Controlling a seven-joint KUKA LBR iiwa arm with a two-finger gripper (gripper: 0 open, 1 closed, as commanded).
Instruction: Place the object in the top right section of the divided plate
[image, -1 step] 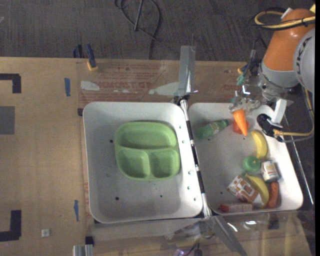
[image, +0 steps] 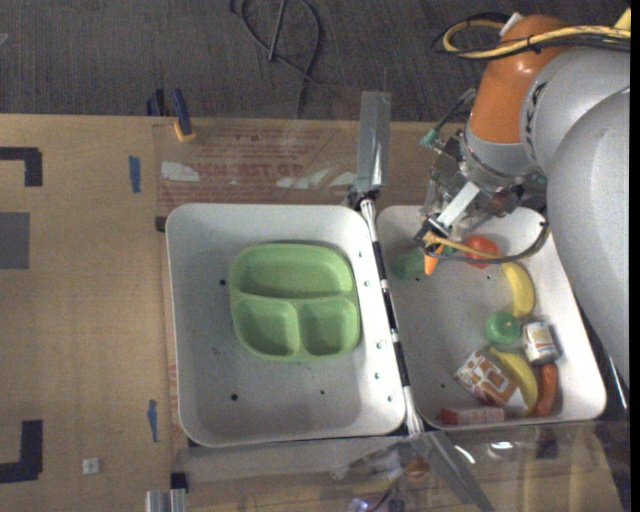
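Over the right bin (image: 570, 395) the arm (image: 560, 110) hangs, its claw (image: 437, 240) low by the orange carrot (image: 431, 263); whether it grips cannot be told. Across the divider, the left bin (image: 200, 400) bears the green divided plate (image: 295, 300), nothing yet in its sections, so the carry appears undone. Bin walls and the raised middle rail (image: 385, 300) must be cleared; bare floor rings the plate.

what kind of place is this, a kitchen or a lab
Most likely a robot lab bench, not a kitchen: two white bins on a taped board, a green divided plate in the left bin, toy-like food such as a banana in the right, and cables on carpet.
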